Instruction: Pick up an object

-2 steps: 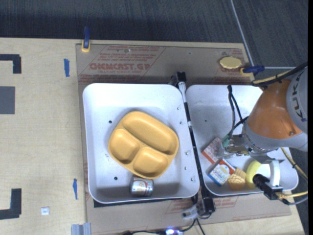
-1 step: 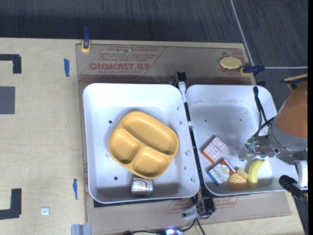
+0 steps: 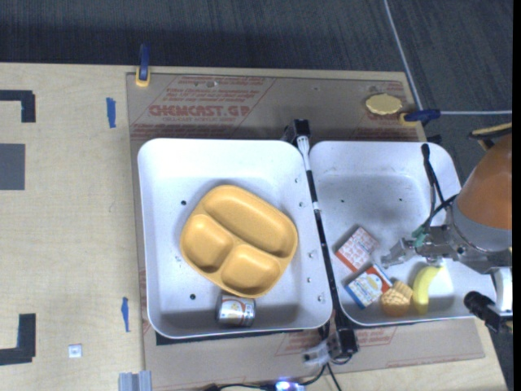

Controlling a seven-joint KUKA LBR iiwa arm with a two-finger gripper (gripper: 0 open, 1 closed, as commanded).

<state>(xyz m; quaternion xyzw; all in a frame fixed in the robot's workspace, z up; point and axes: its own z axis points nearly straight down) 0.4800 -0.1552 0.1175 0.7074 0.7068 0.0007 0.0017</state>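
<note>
Right bin (image 3: 366, 165): far half open; near edge crowded by cartons (image 3: 356, 248), waffle (image 3: 396, 298), banana (image 3: 423, 287).

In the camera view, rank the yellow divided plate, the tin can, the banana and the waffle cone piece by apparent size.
1. Yellow divided plate, by far the largest.
2. Tin can.
3. Banana, partly covered by the arm.
4. Waffle cone piece.
Can and banana look close; that order is unsure.

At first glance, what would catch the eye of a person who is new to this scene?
The big yellow divided plate lying tilted in the left bin stands out most. Next, the arm's orange band at the right edge, above the banana and small packets in the right bin.
</note>
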